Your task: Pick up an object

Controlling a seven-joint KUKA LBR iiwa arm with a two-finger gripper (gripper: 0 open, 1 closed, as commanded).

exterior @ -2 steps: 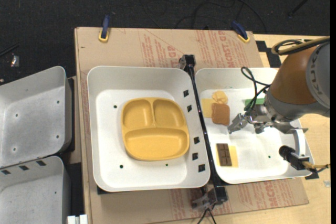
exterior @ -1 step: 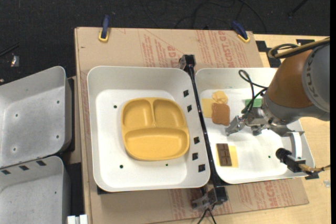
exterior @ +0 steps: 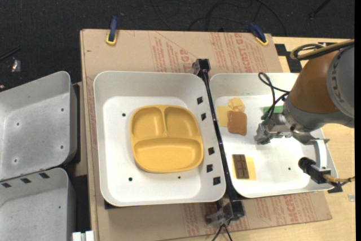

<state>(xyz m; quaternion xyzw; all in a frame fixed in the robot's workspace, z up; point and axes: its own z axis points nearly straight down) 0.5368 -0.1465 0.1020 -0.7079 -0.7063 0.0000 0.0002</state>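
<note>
Two shallow white bins sit side by side on a brown cardboard-looking bench top (exterior: 169, 45), which has red printed lettering and a couple of blue-and-yellow clamps at its far edge. Around it the floor is dark, with cables and a grey bar up top, plus two grey perforated panels off to the left.

Taking the black divider (exterior: 214, 127) between the bins as the landmark: just left of it, the left bin (exterior: 107, 121) holds one yellow sectioned plate (exterior: 167, 139). Just right of it, the right bin (exterior: 282, 180) holds four small things: a pale yellow lumpy piece (exterior: 236, 104), a yellow slab (exterior: 222, 117), a brown block (exterior: 237, 122) touching that slab, and nearer the front a dark chocolate-bar-looking piece (exterior: 241, 166) lying on a yellow card.

The gripper (exterior: 266, 134) is further right of the divider, low inside the right bin near the brown block. Honestly can't tell how its business end is set.
</note>
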